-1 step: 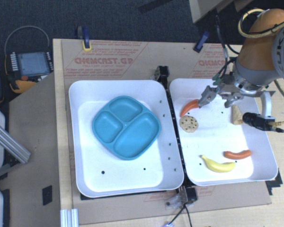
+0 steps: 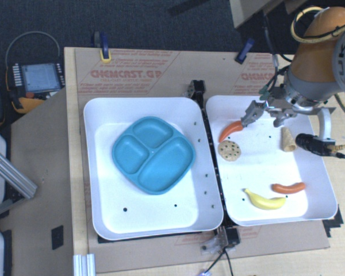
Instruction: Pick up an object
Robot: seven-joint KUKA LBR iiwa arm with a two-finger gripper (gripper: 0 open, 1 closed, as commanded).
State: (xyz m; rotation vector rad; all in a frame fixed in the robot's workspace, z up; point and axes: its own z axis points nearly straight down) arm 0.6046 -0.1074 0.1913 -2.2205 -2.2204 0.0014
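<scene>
Over the right bin [image 2: 316, 209], open jaws [image 2: 268, 115] just above the carrot [image 2: 230, 130], nothing between them.

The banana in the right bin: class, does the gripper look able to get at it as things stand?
Probably yes. The banana lies flat and uncovered in the right bin, apart from the sausage beside it, and the gripper hangs over the same bin.
</scene>
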